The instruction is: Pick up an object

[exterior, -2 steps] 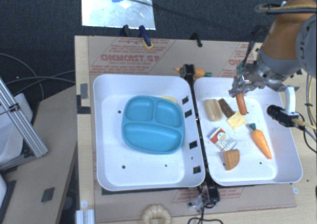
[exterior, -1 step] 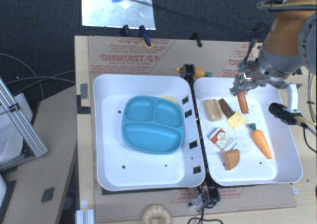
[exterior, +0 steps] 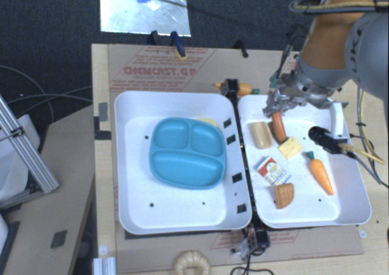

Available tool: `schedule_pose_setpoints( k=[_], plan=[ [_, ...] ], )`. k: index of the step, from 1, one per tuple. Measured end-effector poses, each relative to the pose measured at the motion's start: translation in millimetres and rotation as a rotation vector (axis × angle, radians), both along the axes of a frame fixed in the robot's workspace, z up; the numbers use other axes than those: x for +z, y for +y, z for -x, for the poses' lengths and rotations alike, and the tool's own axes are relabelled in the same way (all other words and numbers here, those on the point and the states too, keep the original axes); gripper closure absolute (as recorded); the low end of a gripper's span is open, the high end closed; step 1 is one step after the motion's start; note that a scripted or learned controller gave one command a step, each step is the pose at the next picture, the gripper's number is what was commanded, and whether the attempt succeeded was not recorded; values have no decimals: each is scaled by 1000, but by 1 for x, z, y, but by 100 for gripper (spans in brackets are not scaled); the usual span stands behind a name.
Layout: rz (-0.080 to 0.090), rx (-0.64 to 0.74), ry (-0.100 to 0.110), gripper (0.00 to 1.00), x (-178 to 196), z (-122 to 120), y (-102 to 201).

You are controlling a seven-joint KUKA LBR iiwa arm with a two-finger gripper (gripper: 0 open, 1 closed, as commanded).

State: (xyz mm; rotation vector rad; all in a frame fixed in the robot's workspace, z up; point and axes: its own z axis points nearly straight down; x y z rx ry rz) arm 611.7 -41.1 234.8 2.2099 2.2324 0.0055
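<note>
The right bin [exterior: 352, 207] holds several toy foods. A reddish sausage [exterior: 279, 128] lies near its far left, with a beige bread piece [exterior: 262, 135] to its left and a yellow cheese wedge [exterior: 290, 147] to its right. A carrot [exterior: 320, 174], a small printed box [exterior: 273, 171] and a brown bread slice [exterior: 284, 194] lie nearer the front. My gripper [exterior: 276, 107] hangs directly over the far end of the sausage, close to it or touching it.
In the left bin [exterior: 130, 207] sits a blue divided plate [exterior: 187, 152], and a pale yellow item [exterior: 208, 122] peeks out behind it. A small orange item [exterior: 244, 89] rests at the far end of the black divider [exterior: 243, 164]. A beige ring [exterior: 193, 263] lies off the bench's front edge.
</note>
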Motion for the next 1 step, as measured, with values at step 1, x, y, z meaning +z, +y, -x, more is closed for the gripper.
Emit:
schedule_pose_setpoints(
  k=[1],
  plan=[
    [2, -3, 2, 100, -19, 12, 22]
  ],
)
